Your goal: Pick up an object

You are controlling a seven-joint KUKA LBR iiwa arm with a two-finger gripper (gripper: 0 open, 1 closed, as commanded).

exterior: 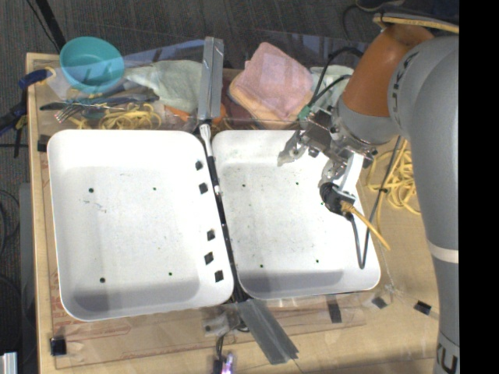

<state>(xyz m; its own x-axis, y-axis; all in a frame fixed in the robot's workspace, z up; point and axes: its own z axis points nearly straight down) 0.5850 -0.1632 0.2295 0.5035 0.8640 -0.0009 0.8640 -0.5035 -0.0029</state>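
Pink folded cloth [270, 82] lies on the surface just behind the right bin [257, 271]. Gripper [300, 150] hovers over that bin's rear area, fingers spread apart, grasping nothing.

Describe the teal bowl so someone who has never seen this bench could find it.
Start at the left shallow white bin and look past its far edge, to the bench's far left corner. The round teal plastic bowl stands there above tangled yellow cords; nothing else nearby is teal.

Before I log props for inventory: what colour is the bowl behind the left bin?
Teal; the bowl shows clearly in the camera view.
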